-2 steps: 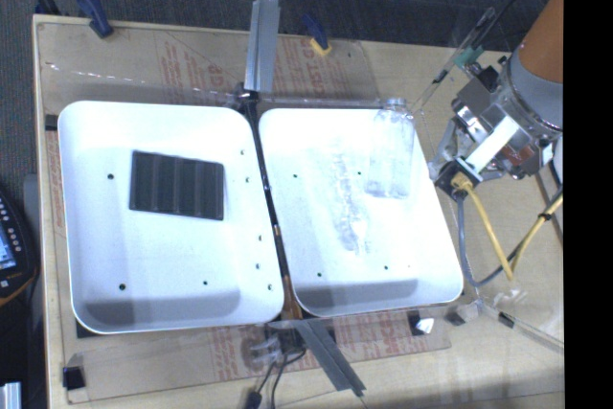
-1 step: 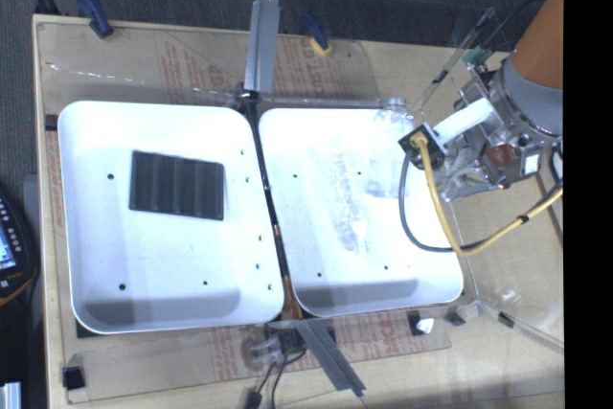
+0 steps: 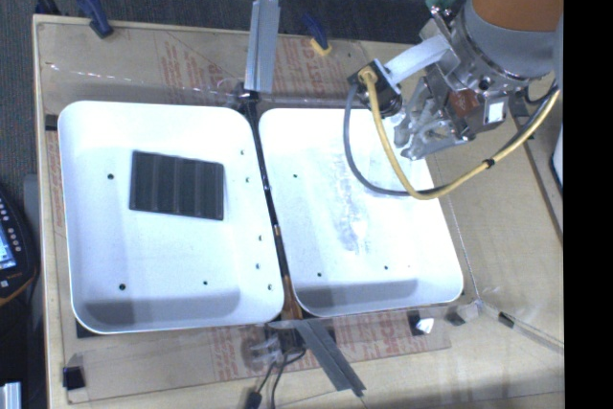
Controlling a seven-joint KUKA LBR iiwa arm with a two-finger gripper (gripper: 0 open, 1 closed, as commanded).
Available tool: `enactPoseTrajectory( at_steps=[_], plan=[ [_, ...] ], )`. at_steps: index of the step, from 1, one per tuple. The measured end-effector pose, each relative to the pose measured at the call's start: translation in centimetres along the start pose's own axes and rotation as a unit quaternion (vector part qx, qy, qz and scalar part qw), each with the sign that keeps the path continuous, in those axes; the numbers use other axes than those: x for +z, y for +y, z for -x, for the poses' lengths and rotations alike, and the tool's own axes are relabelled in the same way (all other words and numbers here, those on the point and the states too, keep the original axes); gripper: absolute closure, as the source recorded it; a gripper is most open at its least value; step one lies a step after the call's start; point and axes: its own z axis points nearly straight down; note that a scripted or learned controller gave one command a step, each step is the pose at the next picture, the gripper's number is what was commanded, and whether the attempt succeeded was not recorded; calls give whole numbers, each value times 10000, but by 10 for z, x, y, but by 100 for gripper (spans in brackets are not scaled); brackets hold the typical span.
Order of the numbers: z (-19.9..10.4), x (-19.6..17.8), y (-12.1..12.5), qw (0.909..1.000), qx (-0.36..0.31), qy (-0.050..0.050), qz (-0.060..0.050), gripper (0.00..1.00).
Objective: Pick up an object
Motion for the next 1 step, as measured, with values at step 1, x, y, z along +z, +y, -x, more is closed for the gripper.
enactPoseTrajectory(
  at_steps=[1],
  plan=[
    [-1,-11,0,10000,-22,26,22,100]
  ],
)
